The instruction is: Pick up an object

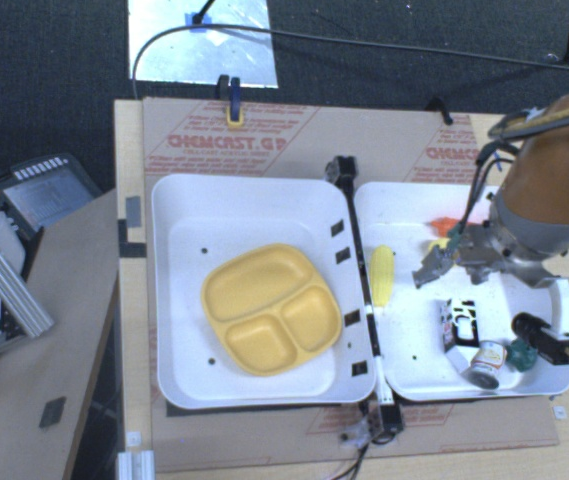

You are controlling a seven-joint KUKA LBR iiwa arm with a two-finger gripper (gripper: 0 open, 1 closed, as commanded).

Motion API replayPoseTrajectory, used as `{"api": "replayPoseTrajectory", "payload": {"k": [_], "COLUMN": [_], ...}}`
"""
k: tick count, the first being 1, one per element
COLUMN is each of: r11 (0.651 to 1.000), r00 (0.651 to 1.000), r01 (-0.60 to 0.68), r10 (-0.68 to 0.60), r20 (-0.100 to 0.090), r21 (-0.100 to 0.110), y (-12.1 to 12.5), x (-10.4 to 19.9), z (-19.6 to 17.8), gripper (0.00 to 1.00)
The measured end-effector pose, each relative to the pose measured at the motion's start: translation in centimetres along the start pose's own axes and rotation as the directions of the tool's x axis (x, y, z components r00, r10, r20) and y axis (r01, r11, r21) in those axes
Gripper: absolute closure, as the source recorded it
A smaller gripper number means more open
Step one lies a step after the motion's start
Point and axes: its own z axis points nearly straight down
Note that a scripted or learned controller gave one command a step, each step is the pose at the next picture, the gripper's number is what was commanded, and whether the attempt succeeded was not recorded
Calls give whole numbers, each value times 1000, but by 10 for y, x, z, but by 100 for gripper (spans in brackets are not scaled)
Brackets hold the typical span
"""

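Camera view: the arm enters from three o'clock and its tool (432, 266) hangs over the right bin (404, 206), roughly at that bin's centre. Whether the tool is open or closed cannot be told from this slant; nothing is seen gripped in it.

The nearest candidate for picking is the yellow corn-like piece (382, 275), which lies just beside the tool at its nine o'clock, close against the divider between the two bins. Its long axis runs from twelve to six o'clock, so a grasp would most likely need to close across it from nine to three.

A small black-and-white box (458, 323) lies near the tool at about five o'clock. Farther along that direction, in the right bin's lower corner, sit a small can (484, 362) and a dark green object (524, 351), touching or nearly so. An orange piece (445, 226) peeks out at the tool's twelve to one o'clock, partly hidden by the arm.

The left bin (179, 213) holds a yellow divided plate (269, 308), well apart from the tool at nine o'clock.

Judged from this layout, the corn-like piece calls for the shortest move: a small shift toward nine o'clock, then a descent.
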Motion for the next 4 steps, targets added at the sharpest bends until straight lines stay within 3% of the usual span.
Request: {"api": "replayPoseTrajectory", "payload": {"k": [1,3,4], "r11": [1000,1000,1000], "r00": [1000,1000,1000], "r01": [2,0,2], "r10": [-2,0,-2], "r20": [2,1,5], "r21": [-12,-8,-26], "y": [3,11,17], "x": [0,-11,-11], "z": [-6,87,122], "gripper": [0,0,0]}}
